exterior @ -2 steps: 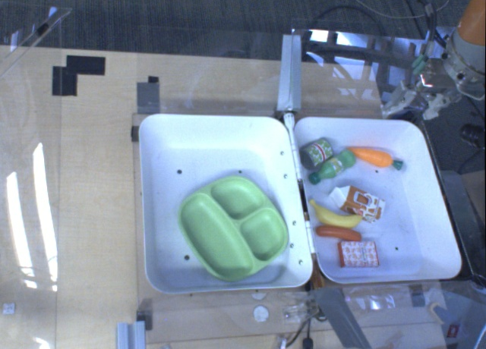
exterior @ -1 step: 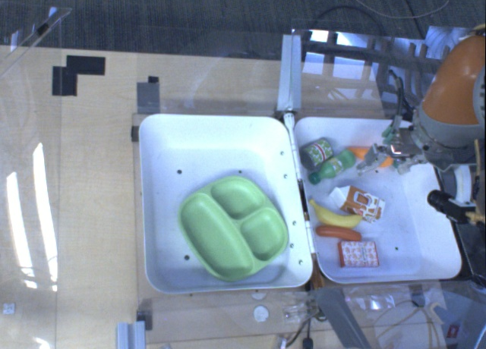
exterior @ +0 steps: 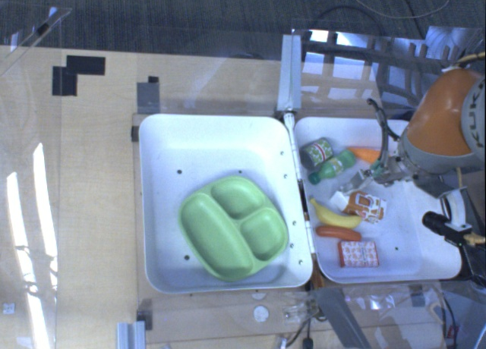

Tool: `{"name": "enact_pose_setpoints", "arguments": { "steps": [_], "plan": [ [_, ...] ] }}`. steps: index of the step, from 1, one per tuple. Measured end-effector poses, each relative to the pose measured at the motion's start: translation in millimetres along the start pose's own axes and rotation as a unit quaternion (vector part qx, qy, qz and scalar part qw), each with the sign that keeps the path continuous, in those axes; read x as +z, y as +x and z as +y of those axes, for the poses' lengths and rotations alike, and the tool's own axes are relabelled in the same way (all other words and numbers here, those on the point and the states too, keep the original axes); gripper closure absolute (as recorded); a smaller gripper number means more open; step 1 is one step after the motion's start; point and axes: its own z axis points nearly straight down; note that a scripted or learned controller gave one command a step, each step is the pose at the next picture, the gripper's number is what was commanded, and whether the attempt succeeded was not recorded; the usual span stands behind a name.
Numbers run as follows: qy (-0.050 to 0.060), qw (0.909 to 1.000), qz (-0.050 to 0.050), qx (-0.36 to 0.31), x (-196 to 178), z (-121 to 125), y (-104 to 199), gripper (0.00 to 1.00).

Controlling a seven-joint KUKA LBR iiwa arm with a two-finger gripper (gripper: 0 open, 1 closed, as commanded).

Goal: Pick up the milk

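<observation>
Nearest the front edge of the right bin [exterior: 433, 264] lies a flat red packet [exterior: 358, 253], with bare white floor to its right. Just behind it sits a red sausage [exterior: 339, 232], then a curved yellow banana [exterior: 332, 215]. The milk [exterior: 364, 205] — a small white carton with orange print — lies on its side beside the banana, about mid-bin, with free room on its right. The gripper [exterior: 367, 177] hangs just behind the carton; whether its fingers are spread or closed I cannot tell. Farther back, a green bottle [exterior: 332, 166], a dark green can [exterior: 317, 151] and an orange carrot [exterior: 366, 154] crowd the rear. In the left bin [exterior: 159, 158] rests a smooth green three-part tray [exterior: 234, 226], with open floor behind it. The desk [exterior: 76, 211] is pale wood.
</observation>
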Motion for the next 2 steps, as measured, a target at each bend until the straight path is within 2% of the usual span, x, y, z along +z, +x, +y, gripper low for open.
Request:
{"name": "enact_pose_setpoints", "arguments": {
  "steps": [1,2],
  "plan": [
    [-0.016,0.9957,-0.010,-0.091,5.6,-11.3,15.6,0.00],
    [-0.010,0.9955,-0.004,-0.094,4.5,-7.9,16.3,1.00]
  ]
}}
